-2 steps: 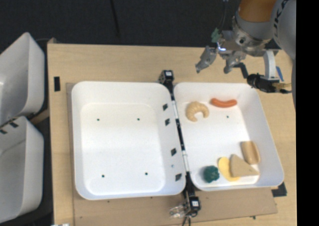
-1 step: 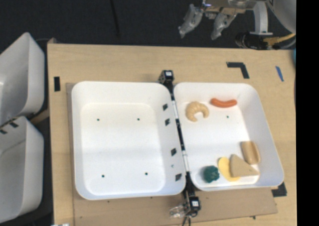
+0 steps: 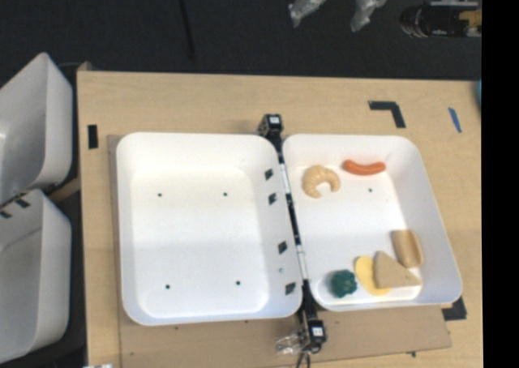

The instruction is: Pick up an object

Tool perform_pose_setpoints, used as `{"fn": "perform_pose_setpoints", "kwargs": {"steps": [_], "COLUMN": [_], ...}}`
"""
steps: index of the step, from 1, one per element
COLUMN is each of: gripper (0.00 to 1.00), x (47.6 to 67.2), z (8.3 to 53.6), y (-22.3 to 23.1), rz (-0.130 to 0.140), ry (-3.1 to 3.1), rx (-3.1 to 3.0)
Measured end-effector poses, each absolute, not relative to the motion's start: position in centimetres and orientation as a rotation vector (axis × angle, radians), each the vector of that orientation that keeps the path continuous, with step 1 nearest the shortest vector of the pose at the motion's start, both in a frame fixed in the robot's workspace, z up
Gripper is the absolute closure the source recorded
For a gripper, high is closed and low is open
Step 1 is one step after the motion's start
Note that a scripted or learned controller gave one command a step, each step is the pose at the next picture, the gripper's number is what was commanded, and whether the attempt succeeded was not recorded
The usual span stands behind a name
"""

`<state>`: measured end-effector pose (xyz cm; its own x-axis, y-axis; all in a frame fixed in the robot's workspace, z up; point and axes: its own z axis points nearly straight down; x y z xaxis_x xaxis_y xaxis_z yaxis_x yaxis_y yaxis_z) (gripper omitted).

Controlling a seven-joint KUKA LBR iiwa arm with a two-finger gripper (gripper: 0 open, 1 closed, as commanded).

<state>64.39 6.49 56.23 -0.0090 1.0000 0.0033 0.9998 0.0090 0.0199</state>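
Above the far edge of the surface [image 3: 203,103], over the dark floor, your gripper [image 3: 332,6] hangs well apart from everything it might pick up. You can see its two pale fingers [image 3: 306,0] spread apart with a clear gap between them and nothing in that gap. They point downward, tilted a little toward the left of the view, with the grey mount just above them at the top of the frame.

Taking the right bin [image 3: 422,188] as your landmark, every loose object lies inside it. A croissant [image 3: 321,181] sits in its far left part, curled with its open side toward the near right. Just right of the croissant, near the bin's far wall, lies an orange-red sausage [image 3: 364,167], stretched left to right. Along the bin's right wall, toward the near end, rests a tan bread roll [image 3: 407,247]. Touching that roll on its near left is a beige wedge [image 3: 393,271], which overlaps a yellow piece [image 3: 365,273]. Just left of the yellow piece, in the near left corner of the bin, sits a green lump [image 3: 343,282].

Left of the right bin, joined along a dark hinge line, you have the left bin [image 3: 130,220]. Both bins rest on the tan surface.
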Motion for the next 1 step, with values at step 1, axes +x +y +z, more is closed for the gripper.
{"fn": "perform_pose_setpoints", "kwargs": {"steps": [1], "gripper": [0.00], "x": [62.44], "z": [55.14], "y": [12.63], "rz": [0.003], "ry": [2.230], "rx": [2.212]}}
